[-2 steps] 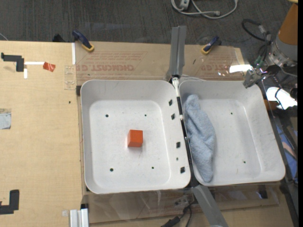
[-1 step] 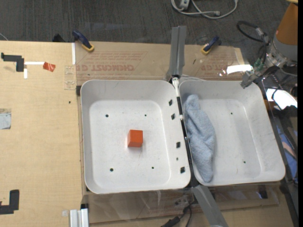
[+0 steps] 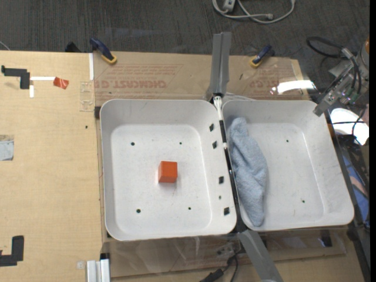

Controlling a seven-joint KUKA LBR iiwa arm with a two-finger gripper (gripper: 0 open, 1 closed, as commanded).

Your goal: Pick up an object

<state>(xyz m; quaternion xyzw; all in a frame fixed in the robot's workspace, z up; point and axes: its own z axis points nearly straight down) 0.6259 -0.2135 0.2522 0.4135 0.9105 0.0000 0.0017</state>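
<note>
An orange cube sits near the middle of the left white bin, upright and apart from every wall; a grey cloth lies crumpled along the left wall of the right white bin, stretching from near the back corner toward the front; a grey divider bar runs back between the two bins over brown cardboard; two clamps with blue handles pin the cardboard's far edge; whether the gripper is open or closed cannot be told from this view.
</note>
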